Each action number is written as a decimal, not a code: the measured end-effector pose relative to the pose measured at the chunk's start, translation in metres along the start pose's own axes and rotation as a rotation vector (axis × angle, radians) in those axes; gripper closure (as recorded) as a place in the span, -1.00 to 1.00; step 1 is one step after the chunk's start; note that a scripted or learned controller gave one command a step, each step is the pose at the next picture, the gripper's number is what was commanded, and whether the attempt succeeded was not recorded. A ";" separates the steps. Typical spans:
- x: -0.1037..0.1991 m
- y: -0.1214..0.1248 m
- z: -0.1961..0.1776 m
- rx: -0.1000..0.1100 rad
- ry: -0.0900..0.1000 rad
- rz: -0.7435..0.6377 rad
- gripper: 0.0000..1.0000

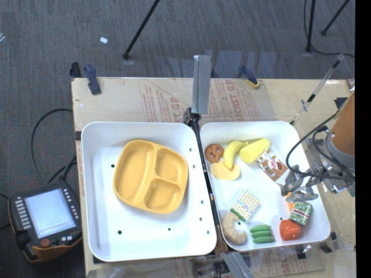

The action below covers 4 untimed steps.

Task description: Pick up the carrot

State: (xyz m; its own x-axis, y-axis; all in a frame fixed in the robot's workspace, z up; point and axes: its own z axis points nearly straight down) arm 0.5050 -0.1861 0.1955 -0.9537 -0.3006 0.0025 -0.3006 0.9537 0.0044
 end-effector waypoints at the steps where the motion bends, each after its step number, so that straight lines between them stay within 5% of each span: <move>1: 0.021 0.011 0.106 -0.005 0.005 0.007 1.00; 2: 0.010 0.035 -0.066 0.006 -0.009 0.123 1.00; 3: -0.038 0.068 -0.048 0.001 -0.002 0.290 1.00; 4: 0.009 0.000 0.009 0.000 0.003 0.220 1.00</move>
State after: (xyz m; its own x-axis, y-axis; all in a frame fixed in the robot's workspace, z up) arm 0.4966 -0.1888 0.1869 -0.9963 -0.0855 0.0067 -0.0855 0.9963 0.0036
